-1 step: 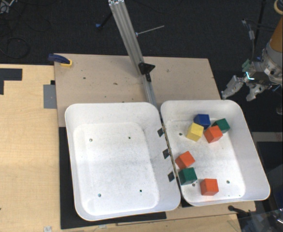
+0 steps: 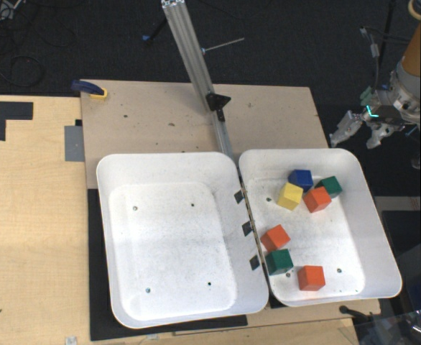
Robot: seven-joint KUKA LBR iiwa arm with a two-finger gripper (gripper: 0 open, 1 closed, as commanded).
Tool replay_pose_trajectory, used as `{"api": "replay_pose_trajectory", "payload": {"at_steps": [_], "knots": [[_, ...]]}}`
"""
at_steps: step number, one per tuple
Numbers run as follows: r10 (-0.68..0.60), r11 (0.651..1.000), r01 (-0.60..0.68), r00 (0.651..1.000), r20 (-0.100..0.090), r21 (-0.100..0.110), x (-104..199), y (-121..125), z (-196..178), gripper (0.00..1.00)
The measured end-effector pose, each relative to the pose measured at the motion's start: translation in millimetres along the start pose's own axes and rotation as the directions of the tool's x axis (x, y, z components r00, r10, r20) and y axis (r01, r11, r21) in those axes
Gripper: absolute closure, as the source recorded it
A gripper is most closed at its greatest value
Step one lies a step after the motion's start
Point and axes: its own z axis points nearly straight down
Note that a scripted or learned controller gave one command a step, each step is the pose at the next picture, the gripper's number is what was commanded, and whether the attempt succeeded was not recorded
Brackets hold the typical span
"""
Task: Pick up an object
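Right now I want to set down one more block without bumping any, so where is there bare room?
The left bin has a bare floor from rim to rim. In the right bin, blocks crowd the top middle, around the yellow block, and the lower left, by the green block. Bare floor lies along its right wall.

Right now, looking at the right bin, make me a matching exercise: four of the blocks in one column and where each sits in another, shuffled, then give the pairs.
Things:
1. blue block
2. yellow block
3. lower green block
4. lowest orange block

Places:
A. against the bin's left wall, below an orange block
B. nearest the bin's front edge
C. farthest back of the cluster
D. touching the blue block's lower left

Pairs: 1-C, 2-D, 3-A, 4-B
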Motion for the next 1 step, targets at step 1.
{"api": "replay_pose_trajectory", "payload": {"at_steps": [1], "knots": [[0.003, 1.0, -0.003, 1.0, -0.001, 0.003, 0.7, -1.7, 43.6, 0.0]]}}
